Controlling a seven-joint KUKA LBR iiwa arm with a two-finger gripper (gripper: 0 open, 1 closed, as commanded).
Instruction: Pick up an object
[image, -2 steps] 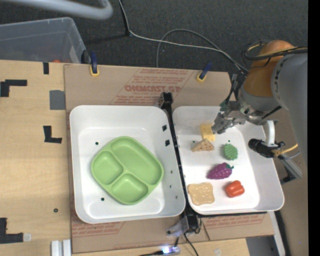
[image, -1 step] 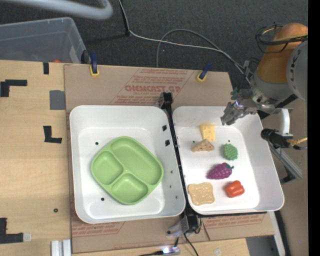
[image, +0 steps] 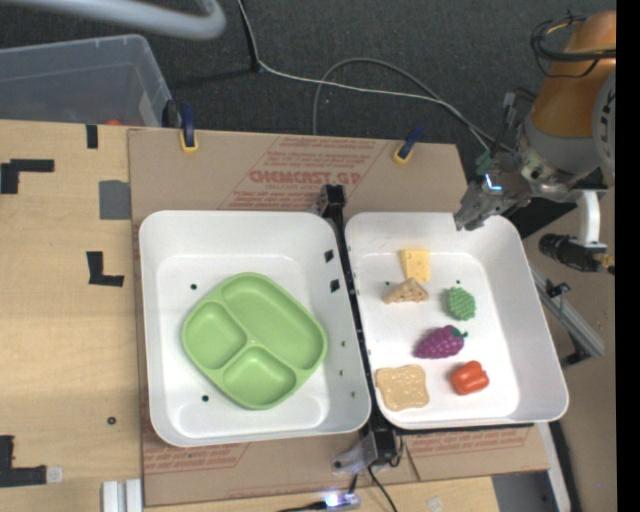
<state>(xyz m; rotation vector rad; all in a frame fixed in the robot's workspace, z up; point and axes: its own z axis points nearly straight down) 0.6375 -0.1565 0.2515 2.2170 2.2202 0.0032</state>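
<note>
While the arm (image: 570, 110) hangs above the right bin's (image: 535, 300) far corner, jaws' opening indiscernible

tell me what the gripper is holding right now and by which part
Nothing. The gripper hangs above the right bin's back right corner, with no object at it.

Left of the dark grey claw (image: 474, 216) sit two white bins (image: 160, 300), the farther one carrying a light green plate (image: 254, 341). The nearer bin (image: 530, 330) below the claw holds a yellow cheese wedge (image: 416, 264), a tan bread piece (image: 406, 292), a green bumpy fruit (image: 460, 303), purple grapes (image: 440, 343), a red pepper (image: 468, 377) and beige toast (image: 402, 387). The desk (image: 60, 330) is pale wood with black marks.
</note>
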